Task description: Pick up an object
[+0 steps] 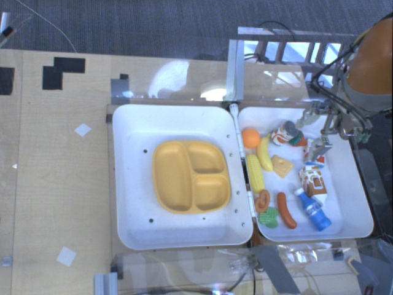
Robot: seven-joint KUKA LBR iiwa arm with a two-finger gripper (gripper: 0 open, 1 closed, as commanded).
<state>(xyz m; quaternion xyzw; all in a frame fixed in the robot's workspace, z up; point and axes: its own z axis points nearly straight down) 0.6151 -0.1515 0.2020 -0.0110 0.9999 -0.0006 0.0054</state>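
Observation:
My gripper hangs over the right bin, reaching in from the upper right, just above a small white and red carton. A blue bottle lies in front of the carton. To the left are a cheese wedge, a banana, an orange and a small can. A corn cob, a brown pretzel-like piece, a green piece and a red sausage lie along the bin's left and front. I see nothing clearly held.
The left bin holds a yellow divided plate. A metal frame stands behind the right bin, with cables near the arm's orange band. Light wooden bench top stretches to the left.

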